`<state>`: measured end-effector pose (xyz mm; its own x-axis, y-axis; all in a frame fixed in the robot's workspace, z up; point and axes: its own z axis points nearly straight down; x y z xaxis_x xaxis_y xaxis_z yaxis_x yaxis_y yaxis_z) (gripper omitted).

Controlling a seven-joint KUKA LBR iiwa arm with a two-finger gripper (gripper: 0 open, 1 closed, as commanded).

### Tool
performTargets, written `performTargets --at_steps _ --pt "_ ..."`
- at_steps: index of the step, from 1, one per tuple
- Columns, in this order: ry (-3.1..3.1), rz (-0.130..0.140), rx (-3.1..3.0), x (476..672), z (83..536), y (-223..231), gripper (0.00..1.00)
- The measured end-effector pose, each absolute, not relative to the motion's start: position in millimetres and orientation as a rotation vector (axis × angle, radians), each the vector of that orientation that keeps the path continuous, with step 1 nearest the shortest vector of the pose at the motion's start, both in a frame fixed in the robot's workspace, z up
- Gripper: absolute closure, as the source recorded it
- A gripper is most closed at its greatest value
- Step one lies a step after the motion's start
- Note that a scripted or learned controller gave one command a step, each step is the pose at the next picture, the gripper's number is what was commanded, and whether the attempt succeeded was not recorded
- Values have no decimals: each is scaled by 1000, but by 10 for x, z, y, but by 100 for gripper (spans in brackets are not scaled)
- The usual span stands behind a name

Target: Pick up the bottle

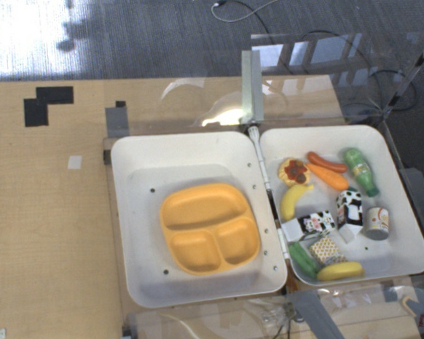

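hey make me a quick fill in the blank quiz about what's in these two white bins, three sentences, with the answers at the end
1. The yellow divided tray lies in the ______ bin.
2. The green bottle lies near the far corner of the right bin, just right of the ______ hot dog.
3. The tray has ______ compartments.

Missing words: left; red; three

Green bottle (360,171) among toy food in right bin (400,187); yellow tray (209,226) in left bin (140,229).
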<state>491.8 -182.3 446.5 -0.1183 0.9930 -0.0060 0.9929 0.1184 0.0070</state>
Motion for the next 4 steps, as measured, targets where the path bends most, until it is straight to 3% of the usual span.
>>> performTargets --at_steps 1,2,4 --pt "2669 1 1646 5101 4352 -2062 100" --pt "2949 0 1063 4890 4363 -2063 100" --pt "3126 -4 -214 4894 4363 -2061 100"
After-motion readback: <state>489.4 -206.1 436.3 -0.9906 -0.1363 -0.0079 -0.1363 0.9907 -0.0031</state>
